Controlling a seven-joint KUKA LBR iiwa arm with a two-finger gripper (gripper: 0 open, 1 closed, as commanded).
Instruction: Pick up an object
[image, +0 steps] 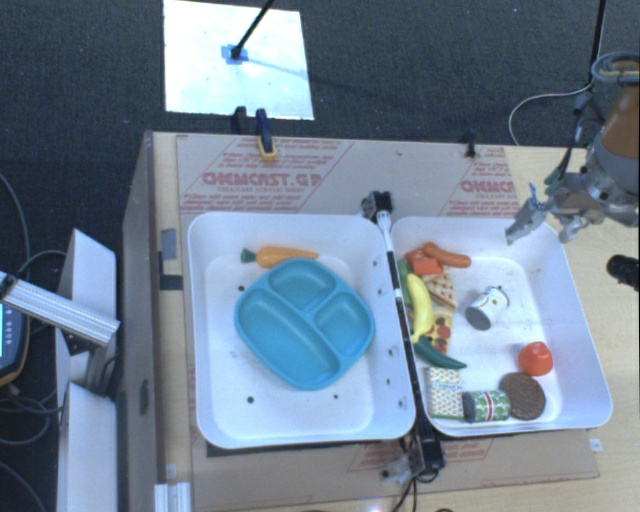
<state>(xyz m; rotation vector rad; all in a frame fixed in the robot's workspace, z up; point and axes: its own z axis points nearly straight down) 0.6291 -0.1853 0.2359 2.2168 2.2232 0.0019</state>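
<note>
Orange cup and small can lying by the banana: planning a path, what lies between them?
Bare white bin floor separates orange cup from small can, per camera view.

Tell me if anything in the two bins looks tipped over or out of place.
Two cans lie on their sides in the right bin: the small grey can mid-bin and the green-labelled can near the front edge. The carrot lies beside the blue plate, not on it.

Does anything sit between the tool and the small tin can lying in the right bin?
Nothing visible does. The tool hangs above the right bin's far right corner. The tin can lies on bare bin floor, apart from the food pieces along the bin's left side, with open floor between it and that corner.
</note>
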